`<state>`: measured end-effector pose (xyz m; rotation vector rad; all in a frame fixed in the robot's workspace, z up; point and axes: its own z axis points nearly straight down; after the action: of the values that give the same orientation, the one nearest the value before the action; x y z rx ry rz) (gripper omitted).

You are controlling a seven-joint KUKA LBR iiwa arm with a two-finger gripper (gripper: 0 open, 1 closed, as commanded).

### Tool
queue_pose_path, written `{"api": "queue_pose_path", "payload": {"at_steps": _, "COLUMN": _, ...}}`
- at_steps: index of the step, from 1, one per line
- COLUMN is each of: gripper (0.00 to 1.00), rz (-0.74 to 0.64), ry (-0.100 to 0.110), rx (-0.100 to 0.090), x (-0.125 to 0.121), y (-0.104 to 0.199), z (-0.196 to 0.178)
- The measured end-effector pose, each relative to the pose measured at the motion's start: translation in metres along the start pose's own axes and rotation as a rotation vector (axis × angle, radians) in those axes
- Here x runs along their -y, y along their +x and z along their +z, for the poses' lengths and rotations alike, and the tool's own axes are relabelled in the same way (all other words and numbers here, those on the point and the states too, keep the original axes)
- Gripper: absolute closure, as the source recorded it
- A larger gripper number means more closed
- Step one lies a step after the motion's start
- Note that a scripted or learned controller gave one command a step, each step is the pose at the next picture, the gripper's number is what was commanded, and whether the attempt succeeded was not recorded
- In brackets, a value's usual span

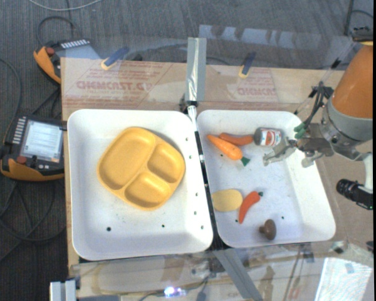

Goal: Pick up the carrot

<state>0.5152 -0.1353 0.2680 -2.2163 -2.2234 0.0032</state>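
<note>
Now we see the gripper [289, 153] spread open, holding nothing | carrot [227, 147] lies just left of it | right bin [313, 196]

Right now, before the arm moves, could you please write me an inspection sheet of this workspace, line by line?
Surface: two shallow white bins side by side, left bin and right bin, on a brown board.
Job's things: orange carrot with green tip lying in the right bin's upper part, crossing a second orange vegetable.
Clutter: yellow compartment tray in the left bin; small can, pale yellow round piece, red-orange chili pepper and brown lump in the right bin.
Grippers: two-finger gripper over the right bin, right of the carrot, nothing between its fingers.
Cables: black and white cables on the floor.
Surroundings: grey carpet, handheld pendant with screen at left.
</note>
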Motion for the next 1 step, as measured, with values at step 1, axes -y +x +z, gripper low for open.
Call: {"api": "queue_pose_path", "payload": {"at_steps": 1, "gripper": 0.0, "rz": -0.115, "ry": -0.011, "rx": 0.003, "x": -0.0541, "y": 0.0377, "z": 0.179}}
